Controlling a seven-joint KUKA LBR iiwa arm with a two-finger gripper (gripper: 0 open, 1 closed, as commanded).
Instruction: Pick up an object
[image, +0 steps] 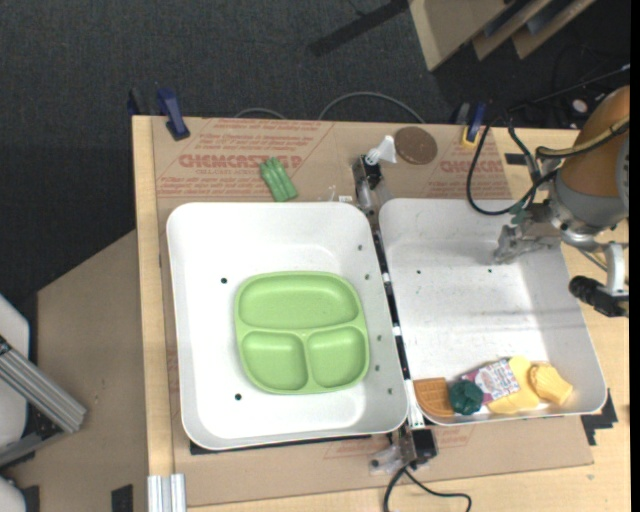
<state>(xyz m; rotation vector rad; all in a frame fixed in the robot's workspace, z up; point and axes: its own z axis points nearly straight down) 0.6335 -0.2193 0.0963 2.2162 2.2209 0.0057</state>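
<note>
A small pile of objects lies along the near edge of the right bin (470, 300): a brown flat piece (430, 395), a dark green lump (465, 398), a yellow packet with a pink label (500, 383) and an orange-yellow piece (550, 383). My gripper (512, 242) hangs over the far right part of that bin, well away from the pile, with nothing seen in it. The grey arm with its orange band (600, 150) comes in from the right edge.
The left bin (200, 260) holds a green divided plate (300, 332). On the bench behind the bins lie a green clip (278, 180), a brown disc (415, 146) and a small white bottle (380, 154). Black cables (490, 170) loop near the arm.
</note>
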